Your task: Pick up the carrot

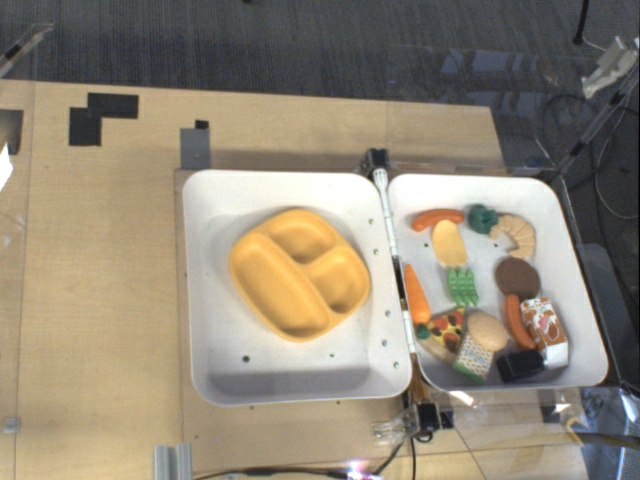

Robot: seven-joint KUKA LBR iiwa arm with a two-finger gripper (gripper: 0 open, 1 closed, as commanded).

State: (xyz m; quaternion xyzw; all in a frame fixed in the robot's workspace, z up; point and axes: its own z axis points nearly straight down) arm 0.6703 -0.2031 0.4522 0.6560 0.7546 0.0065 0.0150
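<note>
Bench top (90, 298): pale wood-look board, matt, faint grain. Both bins are smooth white plastic with a soft sheen; the left bin (215, 218) shows light shading along its moulded walls, the right bin (560, 218) likewise. Yellow divided plate (298, 271): smooth plastic, semi-gloss, rounded moulded compartments. Carrot (416, 295): orange plastic, smooth, slightly shiny. Green ridged piece (461, 286): plastic, ribbed surface. Brown round piece (517, 275): dull, matt finish (material not certain). Black block (519, 366): matt, dark, texture unreadable. Divider rail between the bins (392, 253): pale metal-look strip, satin finish. Floor beyond the bench (330, 38): dark, finely ribbed carpet-like cloth, matt.
</note>
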